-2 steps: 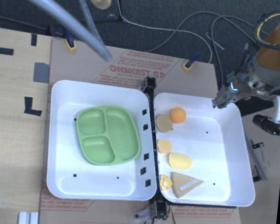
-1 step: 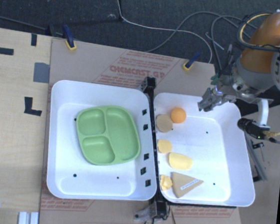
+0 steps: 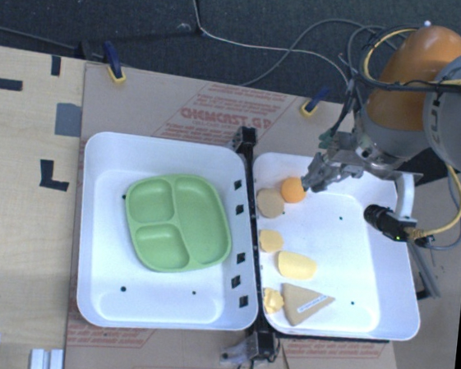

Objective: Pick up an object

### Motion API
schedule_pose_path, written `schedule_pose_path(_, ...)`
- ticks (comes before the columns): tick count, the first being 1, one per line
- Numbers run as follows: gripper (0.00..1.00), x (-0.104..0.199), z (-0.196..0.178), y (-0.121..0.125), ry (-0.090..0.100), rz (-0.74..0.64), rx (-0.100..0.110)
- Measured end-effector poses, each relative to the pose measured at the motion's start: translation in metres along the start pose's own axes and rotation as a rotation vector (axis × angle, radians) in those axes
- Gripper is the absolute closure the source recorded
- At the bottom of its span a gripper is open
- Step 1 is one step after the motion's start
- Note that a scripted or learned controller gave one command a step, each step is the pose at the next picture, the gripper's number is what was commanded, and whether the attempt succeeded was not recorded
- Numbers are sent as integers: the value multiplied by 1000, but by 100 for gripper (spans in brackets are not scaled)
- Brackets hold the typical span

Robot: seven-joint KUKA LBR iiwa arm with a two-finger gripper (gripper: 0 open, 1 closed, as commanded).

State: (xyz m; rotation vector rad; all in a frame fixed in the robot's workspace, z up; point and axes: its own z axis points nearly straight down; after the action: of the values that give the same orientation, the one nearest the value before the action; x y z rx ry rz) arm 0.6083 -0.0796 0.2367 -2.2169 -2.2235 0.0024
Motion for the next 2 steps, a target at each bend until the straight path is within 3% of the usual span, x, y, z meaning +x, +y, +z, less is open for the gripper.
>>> schedule_pose_path(2, 100, 99, 3, -29, 1, -3, 0)
